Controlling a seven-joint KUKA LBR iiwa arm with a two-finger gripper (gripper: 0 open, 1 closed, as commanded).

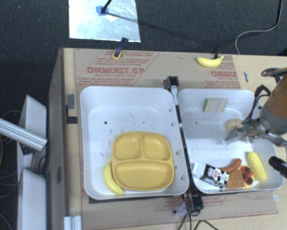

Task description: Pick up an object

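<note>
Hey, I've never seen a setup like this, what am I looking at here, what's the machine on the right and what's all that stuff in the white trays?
This is one camera fixed above a bench, looking down at a slant. The grey and orange shape at the right is a robot arm whose gripper reaches low into the right bin, close to a small beige object. I cannot tell whether it holds anything. That bin also has a speckled sponge-like pad, a corn cob, a sausage, a waffle and a black-and-white cow toy. The left bin holds a yellow divided plate with a banana beside it. Another banana lies on the bench behind.
</note>
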